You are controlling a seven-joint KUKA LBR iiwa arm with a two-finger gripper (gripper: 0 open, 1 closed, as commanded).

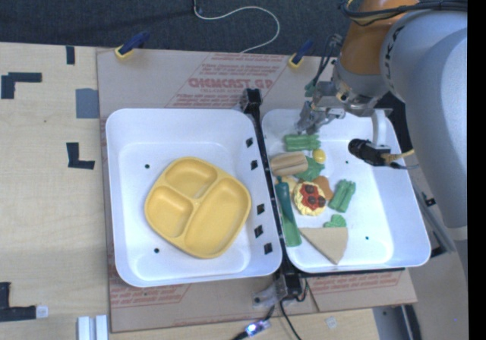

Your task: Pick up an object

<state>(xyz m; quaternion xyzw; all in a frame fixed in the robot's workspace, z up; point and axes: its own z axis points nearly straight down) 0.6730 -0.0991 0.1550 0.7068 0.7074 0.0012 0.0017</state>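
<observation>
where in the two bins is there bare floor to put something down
Left bin: bare strips around the yellow divided plate, widest along its far wall. Right bin: bare near-right corner, beyond the tan wedge. Crowded: the toy food pile along its left side, under the gripper.

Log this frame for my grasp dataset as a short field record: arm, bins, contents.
arm: reaches in from the right
end effector: above the far part of the right bin, by the green toy
left bin: holds a yellow divided plate
right bin: toy food in a cluster, among it a hot dog, pizza slice, tan wedge
grasp: cannot tell
</observation>
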